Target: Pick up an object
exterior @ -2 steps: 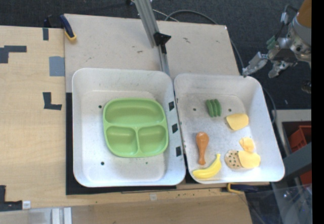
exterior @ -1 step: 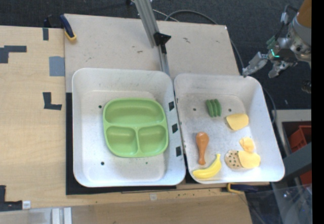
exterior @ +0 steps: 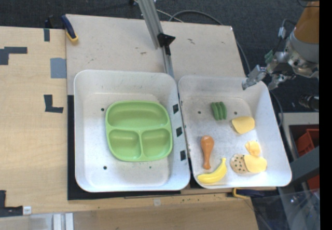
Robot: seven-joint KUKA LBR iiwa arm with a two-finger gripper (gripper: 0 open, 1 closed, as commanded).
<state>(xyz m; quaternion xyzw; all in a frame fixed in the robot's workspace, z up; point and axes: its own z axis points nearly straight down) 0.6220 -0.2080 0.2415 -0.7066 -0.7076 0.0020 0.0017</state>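
Grey tool [exterior: 261, 77] above bin rim [exterior: 258, 89]

Tray [exterior: 138, 130] in left bin [exterior: 85, 120]; toy foods [exterior: 228, 140] in right bin [exterior: 272, 125].

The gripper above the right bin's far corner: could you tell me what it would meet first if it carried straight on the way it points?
Probably the right bin's far-right rim, just below the gripper; depth is unclear.

The arm [exterior: 306, 31] enters from the right, its orange band high at the edge and the grey wrist below it; the gripper [exterior: 258, 77] points left and slightly down; its fingers [exterior: 252, 78] seem parted, nothing between them, though they are small and blurred.
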